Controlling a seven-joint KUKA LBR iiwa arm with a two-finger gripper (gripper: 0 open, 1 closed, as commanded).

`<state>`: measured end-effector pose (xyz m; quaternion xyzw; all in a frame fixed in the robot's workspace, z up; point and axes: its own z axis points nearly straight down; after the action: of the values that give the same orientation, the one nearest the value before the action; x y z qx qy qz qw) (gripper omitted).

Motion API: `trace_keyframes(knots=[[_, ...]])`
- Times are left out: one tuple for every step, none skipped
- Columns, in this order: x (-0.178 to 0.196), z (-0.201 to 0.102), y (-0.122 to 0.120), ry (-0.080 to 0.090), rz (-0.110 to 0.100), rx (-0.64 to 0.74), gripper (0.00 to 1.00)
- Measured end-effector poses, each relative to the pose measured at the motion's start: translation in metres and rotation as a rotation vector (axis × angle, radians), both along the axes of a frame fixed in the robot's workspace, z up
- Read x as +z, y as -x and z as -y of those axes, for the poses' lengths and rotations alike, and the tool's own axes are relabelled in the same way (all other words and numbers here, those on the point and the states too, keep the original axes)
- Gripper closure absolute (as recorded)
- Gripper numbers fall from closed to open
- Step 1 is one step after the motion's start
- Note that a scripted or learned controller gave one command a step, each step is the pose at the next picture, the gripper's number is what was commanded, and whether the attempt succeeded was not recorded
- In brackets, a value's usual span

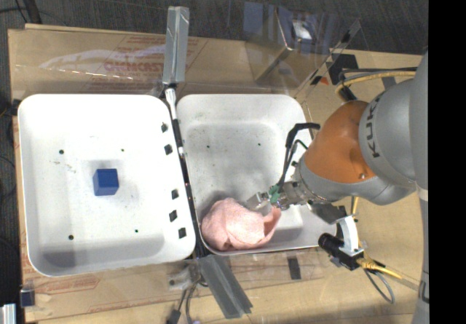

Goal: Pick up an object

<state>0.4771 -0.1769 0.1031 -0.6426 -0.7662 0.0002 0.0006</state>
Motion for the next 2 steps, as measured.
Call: trace_keyframes(knots=[[0.0000, 0.0000, 0.0000, 0.000, 0.000, 0.000, 0.00], [0.0000, 0.0000, 0.0000, 0.000, 0.000, 0.000, 0.00]])
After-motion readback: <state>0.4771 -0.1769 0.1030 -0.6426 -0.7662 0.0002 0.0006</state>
